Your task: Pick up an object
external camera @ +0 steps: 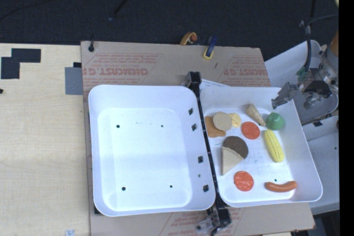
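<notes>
The right bin (310,174) holds several toy foods. A green round piece (275,121) lies near its far right rim, beside a tan cone (255,114) and a red disc (250,130). A yellow corn cob (274,146), a brown-topped wedge (234,153), a second red disc (243,180) and a sausage (280,187) lie nearer the front. A tan round piece (222,121) overlaps an orange-brown one (212,127). My gripper (298,98) hangs above the bin's far right corner, open, with nothing between its fingers.
The left bin (99,119) stands beside the right one, joined by a black clip strip (200,141). Both rest on a cardboard sheet (166,63). White cloth (287,66) lies under the arm at the right.
</notes>
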`<state>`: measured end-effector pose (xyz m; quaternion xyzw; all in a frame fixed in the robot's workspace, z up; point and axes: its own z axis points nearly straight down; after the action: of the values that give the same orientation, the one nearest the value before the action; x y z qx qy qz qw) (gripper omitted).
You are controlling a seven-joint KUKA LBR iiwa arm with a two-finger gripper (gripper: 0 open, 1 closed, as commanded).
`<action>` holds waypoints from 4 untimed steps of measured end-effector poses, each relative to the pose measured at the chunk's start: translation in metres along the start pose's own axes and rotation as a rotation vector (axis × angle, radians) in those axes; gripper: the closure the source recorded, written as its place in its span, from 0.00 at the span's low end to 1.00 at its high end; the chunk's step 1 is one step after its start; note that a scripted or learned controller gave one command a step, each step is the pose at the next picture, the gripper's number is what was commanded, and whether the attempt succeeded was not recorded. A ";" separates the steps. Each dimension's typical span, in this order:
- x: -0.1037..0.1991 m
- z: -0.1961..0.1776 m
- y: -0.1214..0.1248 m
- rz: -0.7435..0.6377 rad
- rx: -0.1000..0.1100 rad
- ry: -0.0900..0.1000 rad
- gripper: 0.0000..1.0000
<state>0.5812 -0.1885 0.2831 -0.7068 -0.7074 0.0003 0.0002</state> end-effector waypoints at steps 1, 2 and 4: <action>-0.023 0.133 0.052 -0.004 0.008 0.001 0.00; 0.031 0.186 0.064 -0.003 0.000 -0.003 0.00; 0.106 0.193 0.012 0.005 -0.005 -0.002 0.00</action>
<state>0.5932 -0.0826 0.0902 -0.7087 -0.7055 -0.0008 -0.0024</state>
